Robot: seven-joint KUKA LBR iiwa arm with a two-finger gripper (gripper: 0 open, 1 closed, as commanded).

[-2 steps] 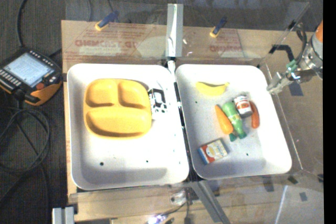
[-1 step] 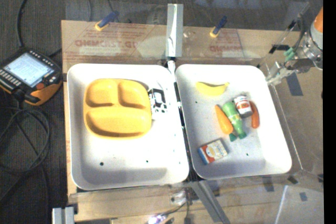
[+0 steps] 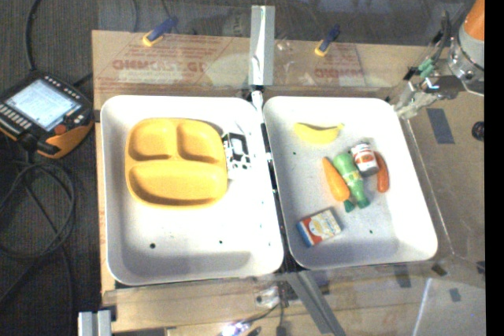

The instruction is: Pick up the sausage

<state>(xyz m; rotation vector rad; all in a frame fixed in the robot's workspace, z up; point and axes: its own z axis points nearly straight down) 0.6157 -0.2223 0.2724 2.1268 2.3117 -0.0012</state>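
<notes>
One sausage (image 3: 383, 173) lies untouched, well apart from the pincer (image 3: 411, 90).

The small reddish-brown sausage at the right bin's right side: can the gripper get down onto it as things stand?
Probably yes: the reddish-brown sausage lies uncovered from above, though a small red-and-white can crowds its left side. The gripper sits near the bin's upper right corner.

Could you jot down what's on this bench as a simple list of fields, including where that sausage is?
left bin: yellow divided tray
right bin: banana, carrot, green bottle, small can, sausage, small carton
sausage position: right side of the cluster, next to the can
pincer: above the right bin's far right corner, apart from the sausage
sausage picked up: not yet
</notes>
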